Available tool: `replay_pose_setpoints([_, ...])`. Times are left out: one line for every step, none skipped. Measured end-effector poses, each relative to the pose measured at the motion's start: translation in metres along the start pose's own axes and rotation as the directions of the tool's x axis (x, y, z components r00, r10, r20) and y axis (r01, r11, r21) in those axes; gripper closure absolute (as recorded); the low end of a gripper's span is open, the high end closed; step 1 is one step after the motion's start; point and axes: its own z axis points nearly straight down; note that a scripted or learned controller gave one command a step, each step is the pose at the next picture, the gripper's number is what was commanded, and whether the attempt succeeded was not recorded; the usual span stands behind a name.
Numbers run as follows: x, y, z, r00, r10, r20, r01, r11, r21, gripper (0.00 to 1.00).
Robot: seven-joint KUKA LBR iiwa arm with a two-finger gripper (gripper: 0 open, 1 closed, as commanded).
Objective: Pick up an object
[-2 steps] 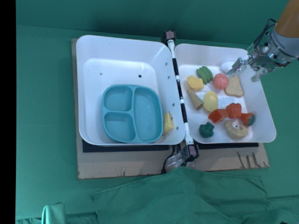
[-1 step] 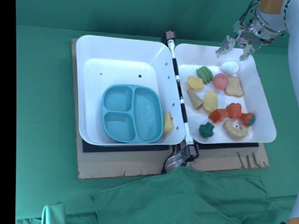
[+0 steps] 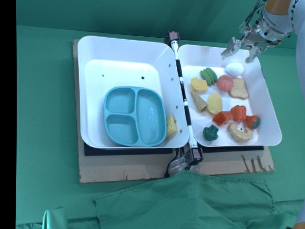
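Above the far edge of the right bin (image 3: 269, 128), the gripper (image 3: 242, 50) hangs open and empty, a white egg (image 3: 234, 69) just below and nearer. Toy foods crowd that bin: bread slice (image 3: 238, 88), tomato (image 3: 225, 83), green pods (image 3: 208, 75). Left bin (image 3: 95, 51) holds a blue divided tray (image 3: 135, 116) and a yellow block (image 3: 171, 125).

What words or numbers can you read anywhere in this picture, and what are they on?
No words or numbers can be read here.
The arm has dark marks on its orange band at the right edge, cut off and too blurred to read.
The blue tray, the two white bins, the toy foods and the cardboard show no writing.
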Motion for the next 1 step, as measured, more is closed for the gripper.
replay_pose_setpoints([0.0000, 0.0000, 0.0000, 1.000, 0.000, 0.000, 0.000, 1.000, 0.000, 0.00])
